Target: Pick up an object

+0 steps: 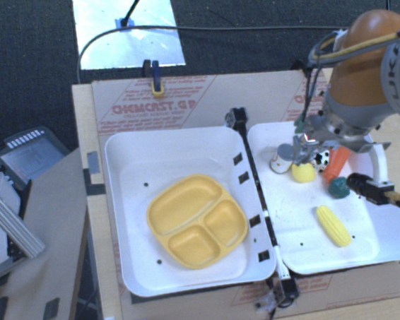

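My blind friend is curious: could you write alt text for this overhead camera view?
A grey robot arm with an orange band hangs its pincer over the right white bin, above a small yellow round toy near a yellow toy corn cob. The left white bin holds a yellow compartment tray.

The arm (378,66) is a rounded grey body with a broad glossy orange band (362,50) bulging above the wrist. Dark lettering marks the grey shell at its right. Thin black and yellow cables run across the orange band and down its left side. Below sits a grey metal wrist block, a white bracket (378,162) and a black fitting (365,187) with a cable.
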### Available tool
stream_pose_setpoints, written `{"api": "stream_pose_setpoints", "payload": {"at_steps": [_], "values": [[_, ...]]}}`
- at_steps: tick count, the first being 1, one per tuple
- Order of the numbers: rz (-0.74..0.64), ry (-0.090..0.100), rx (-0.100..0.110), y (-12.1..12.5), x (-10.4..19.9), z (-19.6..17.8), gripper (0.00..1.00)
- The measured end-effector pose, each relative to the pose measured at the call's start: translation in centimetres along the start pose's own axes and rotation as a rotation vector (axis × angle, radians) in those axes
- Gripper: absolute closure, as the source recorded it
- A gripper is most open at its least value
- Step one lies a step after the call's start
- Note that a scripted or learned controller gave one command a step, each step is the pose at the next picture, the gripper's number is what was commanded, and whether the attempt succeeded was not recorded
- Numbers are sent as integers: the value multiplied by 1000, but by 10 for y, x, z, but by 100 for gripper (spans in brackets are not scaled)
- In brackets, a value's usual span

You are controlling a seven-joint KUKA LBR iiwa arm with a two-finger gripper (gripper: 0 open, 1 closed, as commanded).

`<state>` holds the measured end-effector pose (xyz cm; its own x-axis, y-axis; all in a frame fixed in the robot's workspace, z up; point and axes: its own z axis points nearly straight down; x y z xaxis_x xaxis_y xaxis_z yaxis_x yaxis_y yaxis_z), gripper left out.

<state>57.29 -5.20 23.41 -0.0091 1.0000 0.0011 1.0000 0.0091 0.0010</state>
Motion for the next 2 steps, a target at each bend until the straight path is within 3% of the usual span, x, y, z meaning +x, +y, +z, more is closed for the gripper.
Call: {"api": "stream_pose_setpoints", "payload": {"at_steps": [2], "values": [[-1, 1, 1, -5, 111, 20, 100]]}}
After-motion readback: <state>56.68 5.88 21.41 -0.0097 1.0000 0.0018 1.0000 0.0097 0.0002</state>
